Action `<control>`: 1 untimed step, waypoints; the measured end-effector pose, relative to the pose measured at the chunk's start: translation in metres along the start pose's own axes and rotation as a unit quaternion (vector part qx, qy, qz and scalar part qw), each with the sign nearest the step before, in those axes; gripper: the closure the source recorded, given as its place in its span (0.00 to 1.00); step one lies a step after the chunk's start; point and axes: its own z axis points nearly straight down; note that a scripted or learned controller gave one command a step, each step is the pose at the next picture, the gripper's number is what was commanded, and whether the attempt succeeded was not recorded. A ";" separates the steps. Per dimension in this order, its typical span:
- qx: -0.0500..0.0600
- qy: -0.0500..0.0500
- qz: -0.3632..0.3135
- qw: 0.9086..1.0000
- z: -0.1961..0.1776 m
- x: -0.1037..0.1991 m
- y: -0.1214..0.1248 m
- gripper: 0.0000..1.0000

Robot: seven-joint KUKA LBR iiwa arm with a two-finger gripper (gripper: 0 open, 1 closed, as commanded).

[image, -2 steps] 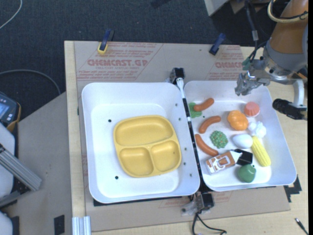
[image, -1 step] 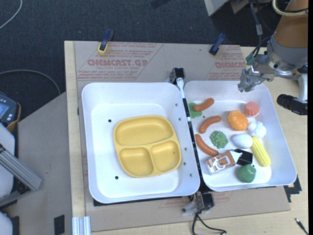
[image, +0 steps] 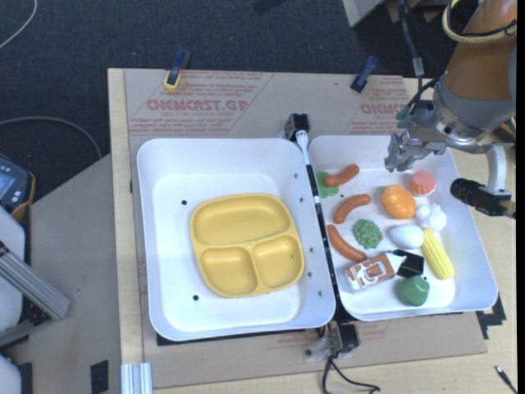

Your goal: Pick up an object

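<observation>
A: Logging fingers first. The gripper (image: 399,161) is hanging over the far part of the right bin (image: 472,290), just beyond the orange fruit (image: 398,201). The fingers are pointing down and looking narrow, but I cannot tell their true gap from this slant. Nothing is showing between them, and I cannot tell whether they are touching the bin floor.

B: What is lying closest to them?

A: Taking the orange fruit as reference: a pink round piece (image: 422,182) is sitting just behind and right of it, nearest the gripper. One sausage (image: 342,173) is lying behind and left of it, beside a green leafy piece (image: 327,189). A second sausage (image: 352,206) is lying directly left, a third (image: 345,243) in front and left.

B: And the rest?

A: In front of the orange fruit, a white egg (image: 405,235) and green broccoli (image: 367,234) are resting near each other. Yellow corn (image: 437,253) is lying in front and right, below a small white piece (image: 431,217). Farther forward, an orange-and-white packet (image: 368,272) and a green pepper (image: 414,290) are sitting near the bin's front wall.

B: Left bin?

A: The left bin (image: 160,187) is carrying a yellow divided tray (image: 246,242), well left of the orange fruit. Both bins are resting on the tabletop (image: 123,138).
</observation>
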 end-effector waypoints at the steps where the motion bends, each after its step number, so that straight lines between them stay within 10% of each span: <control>1: 0.000 0.000 0.000 1.000 -0.003 0.040 -0.032 1.00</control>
